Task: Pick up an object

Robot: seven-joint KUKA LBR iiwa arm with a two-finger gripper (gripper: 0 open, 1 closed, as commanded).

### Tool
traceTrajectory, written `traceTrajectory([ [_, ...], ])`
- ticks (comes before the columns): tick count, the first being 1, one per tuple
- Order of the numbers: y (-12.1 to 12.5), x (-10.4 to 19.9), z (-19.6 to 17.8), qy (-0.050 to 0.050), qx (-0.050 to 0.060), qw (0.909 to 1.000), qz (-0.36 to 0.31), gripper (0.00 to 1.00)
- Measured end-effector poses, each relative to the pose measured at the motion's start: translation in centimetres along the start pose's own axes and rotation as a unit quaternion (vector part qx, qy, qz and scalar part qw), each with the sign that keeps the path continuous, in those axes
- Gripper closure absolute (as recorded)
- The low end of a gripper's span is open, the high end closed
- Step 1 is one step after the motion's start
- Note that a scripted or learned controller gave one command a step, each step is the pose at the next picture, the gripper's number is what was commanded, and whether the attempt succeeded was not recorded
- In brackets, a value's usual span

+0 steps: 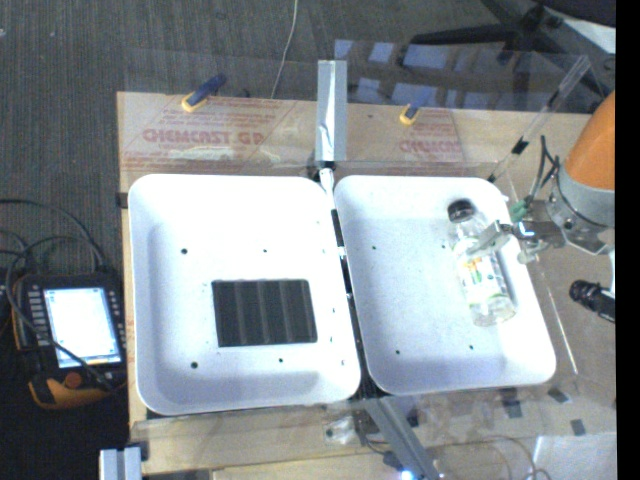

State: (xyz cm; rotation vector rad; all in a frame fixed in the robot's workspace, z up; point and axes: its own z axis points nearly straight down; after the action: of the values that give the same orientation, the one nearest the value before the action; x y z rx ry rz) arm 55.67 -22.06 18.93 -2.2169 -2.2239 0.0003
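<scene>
Setting: grey carpet floor around a brown bench (250, 133), seen from above at a slant; office chair base (500, 18) at top right.
Bench fittings: yellow-and-blue clamp (203, 92) near the bench's far left edge, smaller yellow clamp (408, 115) near its far middle; metal post (330, 113) standing at the far edge between the bins.
Left bin (160, 298): shallow, white; holds a dark ribbed rectangular tray (265, 312), lying flat near its middle.
Right bin (400, 298): shallow, white; holds the one loose item.
Task item: clear plastic bottle (483, 273) with a dark cap, lying on its side in the right half of the right bin, close to that bin's right wall.
Bottle axis: runs from far to near in the view, cap at the far end, base toward the near edge, tilted slightly.
Arm: grey with an orange band (595, 153), entering from the right edge.
Gripper (522, 230): level with the bottle's upper part, just beside it on the right, over the bin's right rim.
Gripper state: cannot tell how wide it stands; nothing visibly held.
Key relation: bottle lies to the gripper's left and slightly nearer the camera; judged that a grasp across the narrow width would suit.
Off-bench: handheld pendant (75, 328) with lit screen, on the floor at left, cables attached.
</scene>
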Motion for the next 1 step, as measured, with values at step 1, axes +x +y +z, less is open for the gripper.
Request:
traceTrajectory([
  [1,1.86,1.65,-12.1,-0.003,-0.001,0.9913,-0.131,0.0],
])
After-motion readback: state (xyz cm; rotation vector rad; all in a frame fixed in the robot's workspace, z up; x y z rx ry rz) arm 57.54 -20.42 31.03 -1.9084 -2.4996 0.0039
